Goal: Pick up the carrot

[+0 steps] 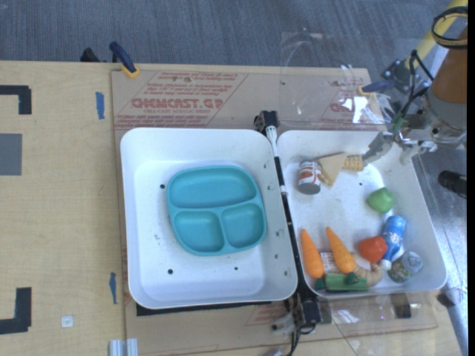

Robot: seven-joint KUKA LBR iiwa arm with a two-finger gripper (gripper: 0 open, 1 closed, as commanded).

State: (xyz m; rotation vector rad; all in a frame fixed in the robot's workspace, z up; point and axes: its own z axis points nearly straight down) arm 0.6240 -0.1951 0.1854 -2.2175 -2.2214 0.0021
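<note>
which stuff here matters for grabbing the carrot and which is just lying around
For the job:
- two carrots, right bin
- hand, over that bin's far edge

Lying about:
- teal divided plate
- can
- green ball
- blue bottle
- red piece

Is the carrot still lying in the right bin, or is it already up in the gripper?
In the bin. Two carrots lie flat near the right bin's front edge; the gripper is over the far rim, apart from both.

The grey arm [450,87] reaches in from the right, its gripper [393,145] hanging low at the wrist's left.
</note>
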